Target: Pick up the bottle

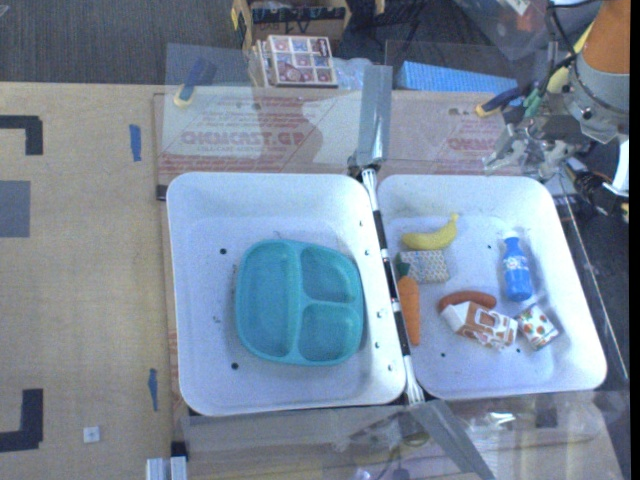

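While the gripper (520,148) hovers upper right, finger state indiscernible, the blue bottle (516,267) lies in the right bin (580,368).

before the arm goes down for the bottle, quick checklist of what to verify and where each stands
1. Bottle in view in the right bin: ok, it lies flat, cap toward the far wall.
2. Room around the bottle: ok, bare floor on both sides; the sausage and small carton sit apart, nearer the camera.
3. Gripper over the bottle: not ok, it hangs beyond the bin's far rim.
4. Gripper carrying nothing: ok, nothing between its fingers.
5. Finger opening wide enough: cannot tell.
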Controlling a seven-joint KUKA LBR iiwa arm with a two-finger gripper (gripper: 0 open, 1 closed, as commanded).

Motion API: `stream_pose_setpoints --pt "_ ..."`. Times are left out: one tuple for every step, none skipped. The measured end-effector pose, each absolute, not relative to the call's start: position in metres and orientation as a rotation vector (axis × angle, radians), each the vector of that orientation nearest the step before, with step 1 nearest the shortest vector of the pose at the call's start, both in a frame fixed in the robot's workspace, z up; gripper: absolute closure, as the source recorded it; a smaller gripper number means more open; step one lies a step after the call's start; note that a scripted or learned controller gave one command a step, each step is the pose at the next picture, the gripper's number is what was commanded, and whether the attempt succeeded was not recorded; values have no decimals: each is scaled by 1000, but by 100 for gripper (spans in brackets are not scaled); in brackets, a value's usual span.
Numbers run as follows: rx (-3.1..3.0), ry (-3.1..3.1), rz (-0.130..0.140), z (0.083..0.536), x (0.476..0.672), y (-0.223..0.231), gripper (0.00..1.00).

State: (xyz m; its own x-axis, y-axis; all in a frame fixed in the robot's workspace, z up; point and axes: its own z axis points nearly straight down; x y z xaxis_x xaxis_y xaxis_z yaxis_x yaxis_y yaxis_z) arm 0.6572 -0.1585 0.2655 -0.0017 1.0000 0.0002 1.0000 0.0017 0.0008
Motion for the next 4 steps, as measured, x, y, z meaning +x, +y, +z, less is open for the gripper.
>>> stream_pose_setpoints --pt "2118 2315 3 96 656 -196 0" --pt "2082 2358 16 89 566 -217 0" --pt "1766 2591 2 203 591 -224 0" --pt "1734 2613 2 96 576 -215 0"
